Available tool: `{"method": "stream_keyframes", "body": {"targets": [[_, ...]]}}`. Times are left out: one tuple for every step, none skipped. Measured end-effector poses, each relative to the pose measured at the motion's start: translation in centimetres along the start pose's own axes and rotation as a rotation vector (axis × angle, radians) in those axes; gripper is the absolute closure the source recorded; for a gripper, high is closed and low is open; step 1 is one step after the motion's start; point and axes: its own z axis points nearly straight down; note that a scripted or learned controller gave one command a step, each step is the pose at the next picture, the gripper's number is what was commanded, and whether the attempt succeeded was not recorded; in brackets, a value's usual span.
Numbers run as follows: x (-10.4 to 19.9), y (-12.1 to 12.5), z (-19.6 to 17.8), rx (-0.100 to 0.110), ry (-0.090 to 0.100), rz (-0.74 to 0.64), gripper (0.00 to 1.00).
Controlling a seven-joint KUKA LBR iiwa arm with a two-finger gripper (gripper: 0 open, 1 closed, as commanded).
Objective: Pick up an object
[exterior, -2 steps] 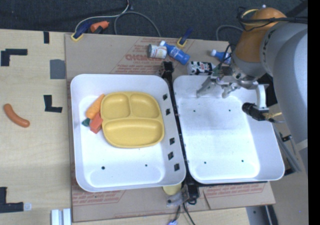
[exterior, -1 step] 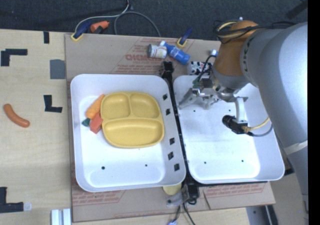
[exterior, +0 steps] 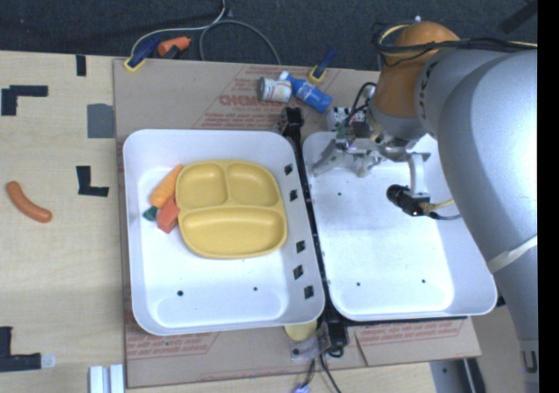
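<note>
tray in left bin | claw over right bin, far edge

Even, fairly bright overhead light falls across the scene, with only soft, short shadows. The two white bins look slightly washed out, and the grey arm carries a pale sheen. The picture is low in resolution, mildly soft and grainy.
</note>
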Motion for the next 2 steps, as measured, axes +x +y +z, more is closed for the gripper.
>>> {"method": "stream_keyframes", "body": {"targets": [[0.5,-0.4,-0.1,-0.001,-0.004,0.002,0.00],[-1.4,-14.2,-0.3,-0.003,-0.002,0.007,0.00]]}}
